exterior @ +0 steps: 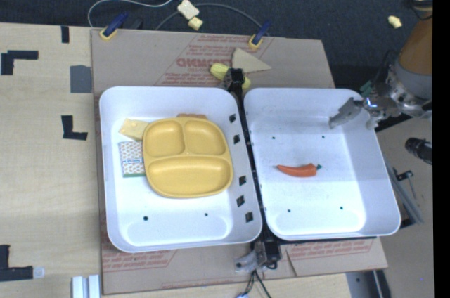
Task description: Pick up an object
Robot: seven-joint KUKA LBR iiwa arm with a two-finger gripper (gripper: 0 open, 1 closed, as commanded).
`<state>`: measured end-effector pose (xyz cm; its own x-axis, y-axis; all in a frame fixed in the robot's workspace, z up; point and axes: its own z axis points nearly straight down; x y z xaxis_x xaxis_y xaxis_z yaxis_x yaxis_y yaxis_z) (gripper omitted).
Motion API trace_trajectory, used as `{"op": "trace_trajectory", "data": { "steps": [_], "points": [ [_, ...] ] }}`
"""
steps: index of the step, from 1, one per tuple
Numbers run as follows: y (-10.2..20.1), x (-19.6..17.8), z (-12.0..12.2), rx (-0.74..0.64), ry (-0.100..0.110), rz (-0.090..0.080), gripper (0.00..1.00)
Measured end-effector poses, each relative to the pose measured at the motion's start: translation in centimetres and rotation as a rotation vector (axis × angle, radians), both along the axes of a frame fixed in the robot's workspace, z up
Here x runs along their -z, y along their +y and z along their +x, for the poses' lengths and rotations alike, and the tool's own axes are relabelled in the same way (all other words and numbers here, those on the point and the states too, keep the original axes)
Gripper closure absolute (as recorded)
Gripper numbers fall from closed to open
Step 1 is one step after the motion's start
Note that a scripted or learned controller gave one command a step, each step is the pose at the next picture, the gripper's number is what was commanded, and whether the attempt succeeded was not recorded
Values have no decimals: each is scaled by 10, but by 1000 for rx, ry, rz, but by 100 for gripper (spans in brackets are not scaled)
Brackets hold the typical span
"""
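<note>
White plastic is lying bare around the red chili pepper (297,169) sitting mid-floor in the right bin (365,209), while the claw (344,113) is hovering near its upper-right rim, grip state unreadable, above cardboard (184,65) printing too blurred to read.

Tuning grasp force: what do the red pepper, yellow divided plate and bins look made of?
Red pepper: probably moulded plastic or rubber toy; uniform colour, smooth skin, tiny green stem.
Yellow divided plate: likely hard plastic, matte to satin; even colour, rounded moulded ridges.
Bins: seemingly thin rigid white plastic, smooth, soft sheen, rounded corners.
</note>
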<state>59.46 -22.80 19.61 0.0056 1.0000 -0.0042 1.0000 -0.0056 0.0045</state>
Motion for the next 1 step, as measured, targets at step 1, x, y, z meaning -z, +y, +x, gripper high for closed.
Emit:
{"op": "trace_trajectory", "data": {
  "steps": [1],
  "points": [
    [79,94,-50,-9,17,10,0]
  ]
}}
